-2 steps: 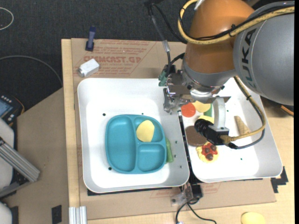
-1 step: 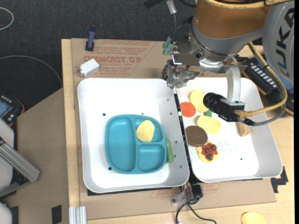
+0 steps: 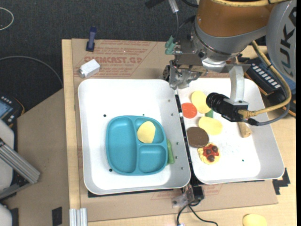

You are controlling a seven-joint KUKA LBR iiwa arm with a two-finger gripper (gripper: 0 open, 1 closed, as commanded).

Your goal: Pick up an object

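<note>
My gripper [image 3: 178,80] hangs over the far end of the wall between the two bins, above the right bin's [image 3: 263,166] back left corner, with nothing visibly in it. Toy foods lie below it in the right bin: a yellow piece [image 3: 198,99], an orange disc [image 3: 189,110], a second yellow piece [image 3: 209,125], a brown disc [image 3: 197,136], a small pizza-like piece [image 3: 209,153] and a tan piece [image 3: 244,129]. In the left bin [image 3: 91,126] a blue divided tray [image 3: 127,147] holds a yellow piece [image 3: 146,132], and a green piece [image 3: 170,152] lies by its right side.
A black cylinder [image 3: 223,106] with a cable hangs from the arm over the right bin's middle. The big grey and orange arm body [image 3: 230,18] covers the bin's back. A white block [image 3: 89,68] and a blue clip [image 3: 91,38] lie on the cardboard behind the left bin.
</note>
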